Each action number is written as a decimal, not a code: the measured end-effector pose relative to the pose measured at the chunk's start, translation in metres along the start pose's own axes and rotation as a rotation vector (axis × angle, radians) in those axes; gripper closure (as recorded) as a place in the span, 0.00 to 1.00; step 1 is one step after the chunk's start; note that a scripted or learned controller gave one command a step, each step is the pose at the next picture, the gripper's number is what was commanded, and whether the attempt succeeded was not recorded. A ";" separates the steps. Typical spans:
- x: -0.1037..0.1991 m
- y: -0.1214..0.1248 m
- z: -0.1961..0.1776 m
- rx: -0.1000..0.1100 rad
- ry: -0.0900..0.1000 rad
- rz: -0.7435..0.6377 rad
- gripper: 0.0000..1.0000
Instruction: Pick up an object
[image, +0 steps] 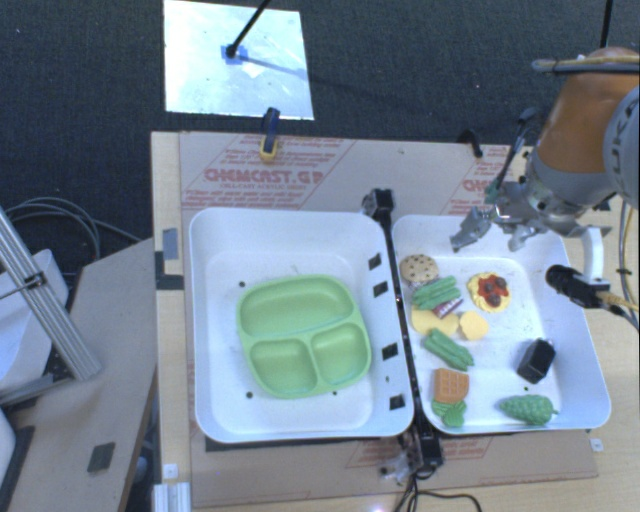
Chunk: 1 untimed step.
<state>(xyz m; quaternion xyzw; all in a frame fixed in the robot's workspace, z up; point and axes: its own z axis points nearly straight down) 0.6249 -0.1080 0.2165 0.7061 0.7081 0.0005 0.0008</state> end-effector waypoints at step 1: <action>-0.052 -0.027 0.118 -0.008 -0.005 0.001 0.00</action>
